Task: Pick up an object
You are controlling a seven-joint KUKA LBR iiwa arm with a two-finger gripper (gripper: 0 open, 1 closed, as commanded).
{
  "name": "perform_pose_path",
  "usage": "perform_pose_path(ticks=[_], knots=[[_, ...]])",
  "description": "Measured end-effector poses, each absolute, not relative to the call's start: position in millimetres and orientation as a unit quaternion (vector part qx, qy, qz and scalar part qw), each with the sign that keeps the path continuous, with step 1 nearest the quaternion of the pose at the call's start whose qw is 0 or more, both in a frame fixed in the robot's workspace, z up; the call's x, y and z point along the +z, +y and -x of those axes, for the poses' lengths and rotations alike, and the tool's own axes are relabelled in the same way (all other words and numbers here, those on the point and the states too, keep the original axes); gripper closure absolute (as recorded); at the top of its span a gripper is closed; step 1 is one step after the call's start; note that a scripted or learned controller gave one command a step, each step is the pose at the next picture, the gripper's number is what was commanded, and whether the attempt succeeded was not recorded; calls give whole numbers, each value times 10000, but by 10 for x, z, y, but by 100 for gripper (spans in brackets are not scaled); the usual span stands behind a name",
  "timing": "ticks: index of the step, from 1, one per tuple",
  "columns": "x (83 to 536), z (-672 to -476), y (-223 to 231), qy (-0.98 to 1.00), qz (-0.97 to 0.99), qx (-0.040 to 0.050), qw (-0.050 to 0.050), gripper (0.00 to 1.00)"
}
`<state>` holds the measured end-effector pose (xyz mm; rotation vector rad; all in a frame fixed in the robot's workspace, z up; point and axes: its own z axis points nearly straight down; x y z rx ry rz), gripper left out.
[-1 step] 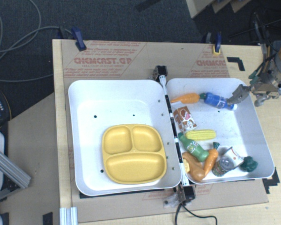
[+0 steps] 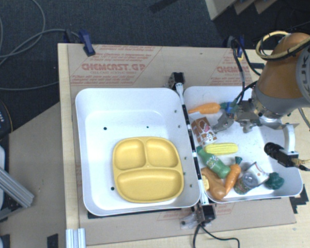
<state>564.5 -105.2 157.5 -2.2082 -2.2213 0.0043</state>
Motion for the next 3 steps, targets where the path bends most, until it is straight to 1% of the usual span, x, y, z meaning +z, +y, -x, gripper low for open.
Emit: perform_pose_path(ticks=[1, 2, 3], knots=[[974, -5302, -1402, -7073, 7069, -28, -58, 0], [842, -4768, -1464, -7062, 7081, 11, 21, 0], [846, -5263, -1268, -7085, 7057, -13, -21, 0]])
